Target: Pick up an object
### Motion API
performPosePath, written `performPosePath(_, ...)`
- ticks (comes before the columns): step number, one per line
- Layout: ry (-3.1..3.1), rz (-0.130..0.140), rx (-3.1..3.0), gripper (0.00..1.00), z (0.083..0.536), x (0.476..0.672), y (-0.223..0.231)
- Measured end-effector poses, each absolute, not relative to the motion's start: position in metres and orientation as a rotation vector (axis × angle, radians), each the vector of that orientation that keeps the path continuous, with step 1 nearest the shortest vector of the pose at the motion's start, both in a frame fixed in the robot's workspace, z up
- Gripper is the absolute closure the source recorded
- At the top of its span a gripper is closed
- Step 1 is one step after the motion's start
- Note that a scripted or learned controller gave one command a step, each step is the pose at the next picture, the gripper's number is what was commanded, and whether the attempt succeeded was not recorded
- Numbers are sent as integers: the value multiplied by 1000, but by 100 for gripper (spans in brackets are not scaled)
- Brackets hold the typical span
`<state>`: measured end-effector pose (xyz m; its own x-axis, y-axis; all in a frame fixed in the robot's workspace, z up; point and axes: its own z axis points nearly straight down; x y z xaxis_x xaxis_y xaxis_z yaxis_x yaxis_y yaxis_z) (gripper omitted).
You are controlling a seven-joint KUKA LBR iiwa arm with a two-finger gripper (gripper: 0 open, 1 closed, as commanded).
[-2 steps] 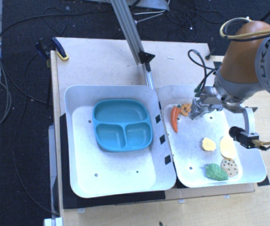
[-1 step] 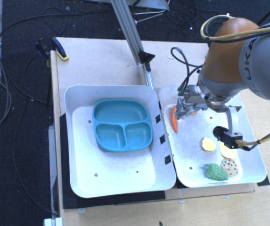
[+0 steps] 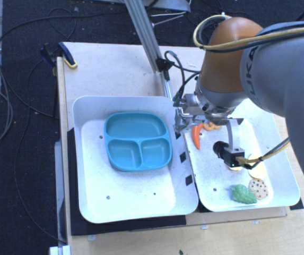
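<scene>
Over the right bin point(image 3: 279, 187), the gripper point(image 3: 197, 127) hangs just above the orange carrot point(image 3: 196, 137), apparently in the approach step, its opening too hidden to tell; next it likely must descend and close.

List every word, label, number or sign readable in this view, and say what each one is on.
"UK": partial lettering on the grey arm casing, beside the orange band; the rest of the word is cut off by the curve of the casing.
Nothing readable on the blue divided tray, the left bin, the right bin or the small items in it.
</scene>
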<state>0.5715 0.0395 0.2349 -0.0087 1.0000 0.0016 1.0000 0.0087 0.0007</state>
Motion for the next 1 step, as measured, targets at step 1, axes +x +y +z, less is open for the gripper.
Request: performPosePath(1, -2230, -2, -2211, 100, 243, 567, 91)
